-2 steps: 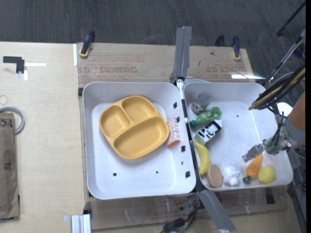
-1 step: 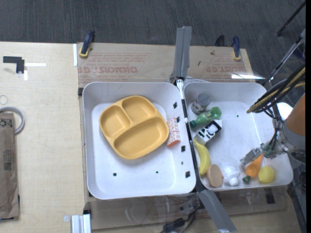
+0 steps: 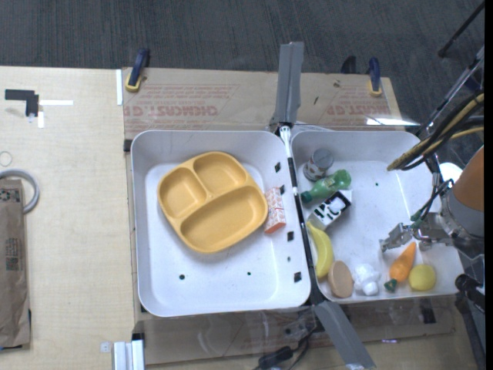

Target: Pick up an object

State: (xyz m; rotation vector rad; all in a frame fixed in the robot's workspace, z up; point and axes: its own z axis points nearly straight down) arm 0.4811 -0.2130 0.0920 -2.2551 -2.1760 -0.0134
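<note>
Reaching in from the frame's right edge, the gripper (image 3: 399,237) hangs low over the right bin (image 3: 370,149), its fingers (image 3: 389,241) parted narrowly with nothing between them, just above the toy carrot (image 3: 404,261) at lower right. We judge the carrot the likely target: its long axis runs near-vertical in frame, green end toward bottom left, beside a yellow lemon (image 3: 422,277).

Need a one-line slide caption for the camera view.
Tool poised beside the carrot in the right bin; yellow plate in the left.
</note>
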